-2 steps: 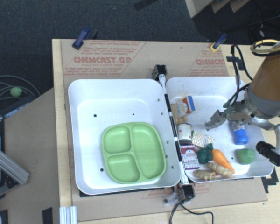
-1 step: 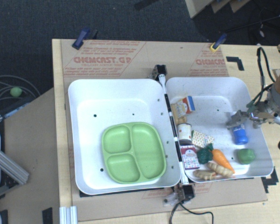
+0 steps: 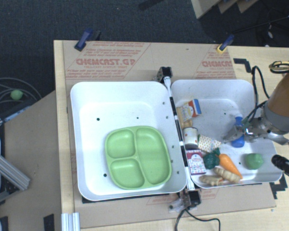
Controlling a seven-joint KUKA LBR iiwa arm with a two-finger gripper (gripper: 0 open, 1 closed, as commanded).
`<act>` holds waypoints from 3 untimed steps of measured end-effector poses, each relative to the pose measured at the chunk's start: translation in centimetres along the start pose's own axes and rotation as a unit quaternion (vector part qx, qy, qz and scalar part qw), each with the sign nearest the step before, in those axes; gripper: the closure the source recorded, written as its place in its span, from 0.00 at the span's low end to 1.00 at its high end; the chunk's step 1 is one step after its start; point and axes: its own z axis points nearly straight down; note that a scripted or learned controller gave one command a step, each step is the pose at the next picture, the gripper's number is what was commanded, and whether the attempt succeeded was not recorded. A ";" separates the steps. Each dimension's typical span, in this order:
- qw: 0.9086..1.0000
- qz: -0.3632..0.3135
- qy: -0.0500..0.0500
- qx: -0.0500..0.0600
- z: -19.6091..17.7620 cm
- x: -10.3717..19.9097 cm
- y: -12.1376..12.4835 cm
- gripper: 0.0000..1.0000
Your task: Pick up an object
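The right bin (image 3: 216, 88) holds several small items. Among them are a blue object (image 3: 238, 140), an orange carrot (image 3: 229, 164), a green ball (image 3: 254, 160), a dark green toy (image 3: 212, 159), a tan knobbly piece (image 3: 217, 179), a red packet (image 3: 195, 162), a small can (image 3: 190, 136) and a white-and-orange packet (image 3: 188, 111). My gripper (image 3: 239, 132) reaches in from the right and sits low over the blue object, partly covering it. How it stands on the blue object is hidden by the wrist.
The left bin (image 3: 86, 100) carries a light green divided plate (image 3: 137, 157). A patterned cloth (image 3: 209, 142) lies beside the can. Black cables (image 3: 257, 88) run along the right bin's far right rim, close to the arm (image 3: 282, 107).
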 end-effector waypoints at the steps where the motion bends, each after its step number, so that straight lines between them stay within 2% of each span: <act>1: 1.000 0.000 -0.001 -0.002 -1.1 -0.1 0.1 1.00; 2: 1.000 -0.002 0.000 -0.003 -9.3 8.0 3.9 1.00; 3: 1.000 -0.001 0.000 -0.003 -13.7 15.8 5.5 1.00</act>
